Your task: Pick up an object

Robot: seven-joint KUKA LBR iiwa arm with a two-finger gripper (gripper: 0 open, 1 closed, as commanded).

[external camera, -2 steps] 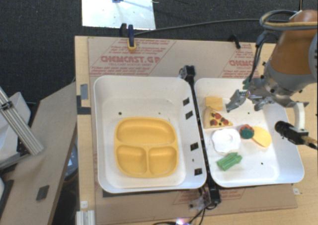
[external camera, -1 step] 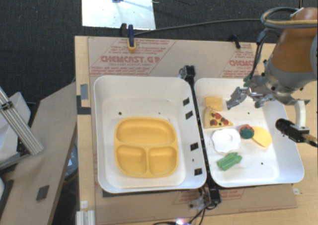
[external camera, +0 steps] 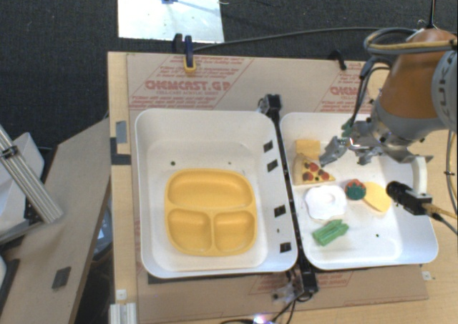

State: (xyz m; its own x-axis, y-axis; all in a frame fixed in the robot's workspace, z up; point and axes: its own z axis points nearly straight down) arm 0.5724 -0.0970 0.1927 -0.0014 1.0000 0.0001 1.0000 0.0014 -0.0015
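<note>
The bench point(external camera: 215, 76) is carrying two white bins side by side, and the grey and orange arm point(external camera: 418, 94) is reaching in from the right above the right bin point(external camera: 404, 244). The left bin point(external camera: 157, 144) is holding a yellow divided tray point(external camera: 211, 212), well apart from where the arm is working. In the right bin the loose toy foods are lying scattered: a white round piece point(external camera: 325, 201), a pizza slice point(external camera: 313, 171) just above it, a pale yellow wedge point(external camera: 308, 147) touching the slice's far edge, a green piece point(external camera: 330, 232) near the front, a yellow piece point(external camera: 377, 199), and a small red and green fruit point(external camera: 355, 189) just beside it. The gripper point(external camera: 349, 152) is hovering over the back of this bin, its fingers point(external camera: 332, 151) looking spread apart and gripping nothing, with one tip just beside the wedge and the pizza slice. I am judging this as the approach step, with no object lifted yet. The next move is calling for the gripper to centre over one piece, probably the slice or the wedge, come down so the fingers straddle it, and close before lifting; flat pieces like these are likely to be slipping out of a shallow grip.
</note>
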